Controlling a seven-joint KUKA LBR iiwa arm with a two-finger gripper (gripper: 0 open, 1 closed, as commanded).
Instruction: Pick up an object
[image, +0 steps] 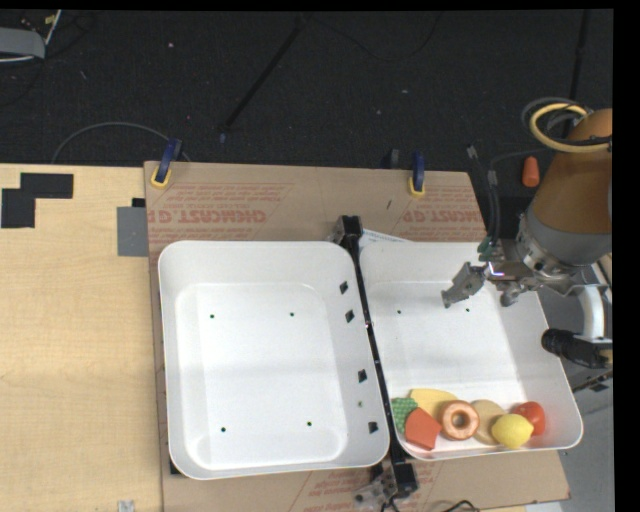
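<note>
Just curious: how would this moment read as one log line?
gripper: above right bin, holding nothing | toys: bin's near edge | left bin

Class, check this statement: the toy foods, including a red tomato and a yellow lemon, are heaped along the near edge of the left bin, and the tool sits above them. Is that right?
Not quite: the wrong part is the bin. The camera view shows the toy foods, including the red tomato and yellow lemon, heaped along the near edge of the right bin. The tool does sit above them.

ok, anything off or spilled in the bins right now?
Nothing spilled or damaged. The toy food is all bunched against the near wall of the right bin, none outside it. The claw hangs over that bin's far half, well away from the pile.
</note>
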